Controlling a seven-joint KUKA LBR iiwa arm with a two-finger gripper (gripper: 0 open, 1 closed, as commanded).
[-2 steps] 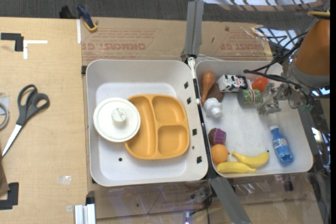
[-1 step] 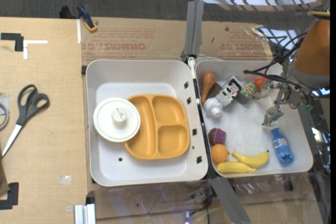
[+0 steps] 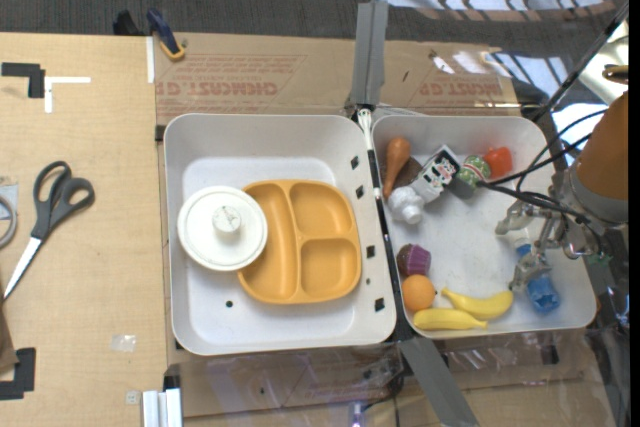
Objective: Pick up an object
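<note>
Gripper: the metal 2-finger gripper (image 3: 530,260) hangs low over the right side of the right white bin (image 3: 470,125), on the grey arm with the orange band (image 3: 610,160) that enters from the right edge.
Gripper state: the fingers stand somewhat apart and point down; nothing is seen between them.
Nearest object: a small blue plastic block (image 3: 542,295) lies just below and slightly right of the fingertips in the view, near the bin's right front corner; whether the fingers touch it cannot be told.
Key relation: the blue block sits toward the front rim from the gripper, so the move likely needed is a short shift forward and down.
Next nearest: a yellow plastic banana (image 3: 480,303) lies to the left of the block, its long axis running along the front rim, with a second yellow banana (image 3: 442,319) just in front and an orange ball (image 3: 418,293) beside them.
Farther objects: a purple toy (image 3: 413,260), a black-and-white carton (image 3: 436,173) and a brown carrot-shaped toy (image 3: 396,161) lie well apart, across the bin.
Left bin: holds a yellow divided plate (image 3: 310,245) and a white round lid (image 3: 222,227).
</note>
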